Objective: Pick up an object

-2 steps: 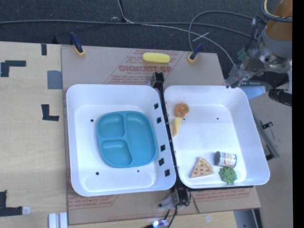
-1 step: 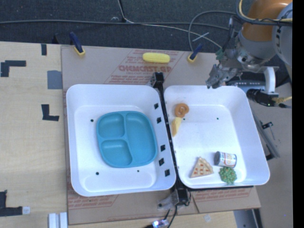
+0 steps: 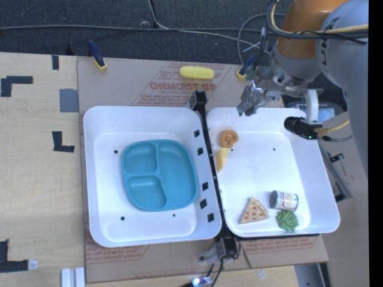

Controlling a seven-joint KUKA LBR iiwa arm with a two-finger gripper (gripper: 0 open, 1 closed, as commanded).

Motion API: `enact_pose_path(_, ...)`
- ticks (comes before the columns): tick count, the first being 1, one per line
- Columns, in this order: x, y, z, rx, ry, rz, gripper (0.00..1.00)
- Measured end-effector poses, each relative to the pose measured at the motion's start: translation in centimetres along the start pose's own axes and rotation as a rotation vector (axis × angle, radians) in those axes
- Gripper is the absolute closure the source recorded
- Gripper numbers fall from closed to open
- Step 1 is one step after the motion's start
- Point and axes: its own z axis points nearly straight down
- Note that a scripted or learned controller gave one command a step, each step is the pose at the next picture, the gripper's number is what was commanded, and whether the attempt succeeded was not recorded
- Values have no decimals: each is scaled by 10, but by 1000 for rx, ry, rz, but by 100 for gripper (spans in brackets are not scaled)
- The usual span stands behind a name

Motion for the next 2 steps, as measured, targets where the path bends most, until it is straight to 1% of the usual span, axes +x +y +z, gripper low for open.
enact_pose_path(1,49,3,-2,-2,0,-1,100)
enact_pose_path(2,107,-8,-1,0,1,-2,100)
